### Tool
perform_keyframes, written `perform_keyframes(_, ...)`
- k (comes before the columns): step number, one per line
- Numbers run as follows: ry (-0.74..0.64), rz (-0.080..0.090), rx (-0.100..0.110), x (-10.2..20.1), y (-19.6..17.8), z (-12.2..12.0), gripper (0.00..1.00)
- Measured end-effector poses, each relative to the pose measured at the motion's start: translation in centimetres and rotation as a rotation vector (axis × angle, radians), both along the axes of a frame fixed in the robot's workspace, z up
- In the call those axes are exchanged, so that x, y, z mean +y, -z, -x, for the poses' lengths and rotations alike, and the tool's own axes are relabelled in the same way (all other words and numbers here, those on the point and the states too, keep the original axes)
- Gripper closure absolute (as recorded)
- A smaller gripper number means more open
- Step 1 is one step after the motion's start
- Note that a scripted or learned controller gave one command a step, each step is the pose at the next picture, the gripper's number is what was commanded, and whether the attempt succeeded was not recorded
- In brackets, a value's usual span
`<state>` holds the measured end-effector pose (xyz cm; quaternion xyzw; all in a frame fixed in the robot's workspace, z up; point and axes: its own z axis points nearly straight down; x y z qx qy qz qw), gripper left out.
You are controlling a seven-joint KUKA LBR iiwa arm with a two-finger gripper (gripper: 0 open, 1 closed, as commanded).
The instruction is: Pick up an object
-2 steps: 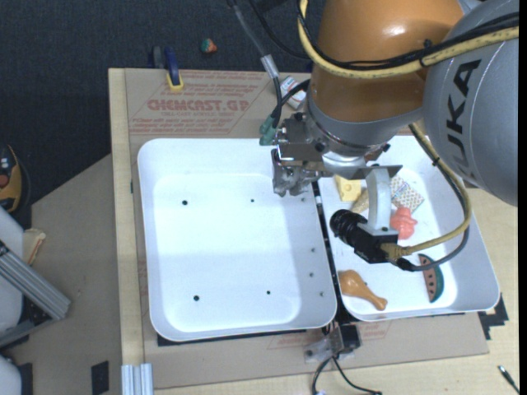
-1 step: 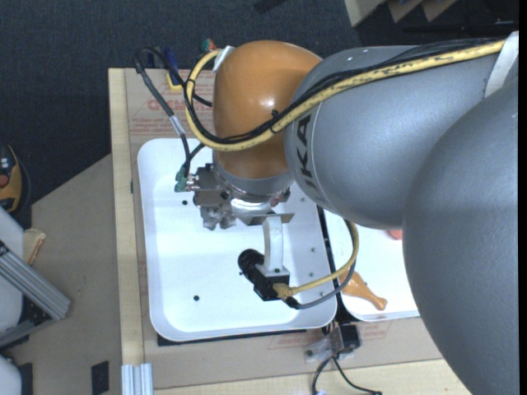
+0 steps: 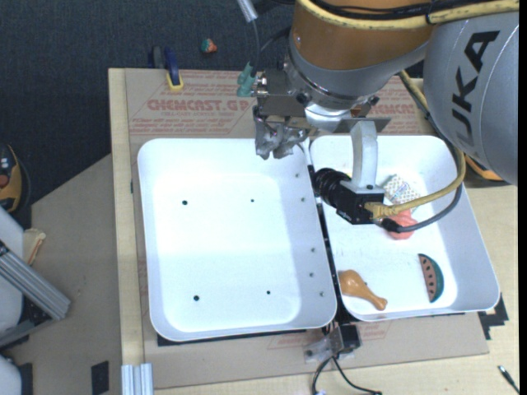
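The pick is, by the look of things, not yet accomplished: the end effector (image 3: pixel 276 142) is hanging over the far rim of the left bin (image 3: pixel 165 220), close to the divide between the two bins, and nothing is showing between or beneath it. How far it is open I cannot tell, since the metal parts are blurring together under the wrist. The candidate objects are all lying in the right bin (image 3: pixel 469 245): a small patterned white packet (image 3: pixel 402 189) toward the far side, a pinkish-red piece (image 3: pixel 401 223) just in front of it, a tan wooden pear-shaped item (image 3: pixel 362 288) near the front left corner, and a dark watermelon-slice toy (image 3: pixel 431 276) near the front right. A black fitting (image 3: pixel 342 196) with a tan hose (image 3: pixel 428 200) is draping across the right bin, partly overlapping the pinkish piece. So what is remaining, as I judge it, is everything: travelling over to the right bin, descending on one object, closing and lifting. The bins are sitting on a brown printed board (image 3: pixel 198 101) on the pale table (image 3: pixel 74 220), with a yellow and blue clamp (image 3: pixel 171 68) at the board's far edge. Dark carpet (image 3: pixel 82 15) is lying beyond, with a small coloured scrap (image 3: pixel 209 46) on it, and an aluminium profile (image 3: pixel 33 282) is angling in at the left.
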<state>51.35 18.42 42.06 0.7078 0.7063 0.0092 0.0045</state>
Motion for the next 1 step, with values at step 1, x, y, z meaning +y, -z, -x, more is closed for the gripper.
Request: perform_keyframes(1, -0.007, 0.011, 0.033, 4.25, 12.65, 3.78, 1.00)
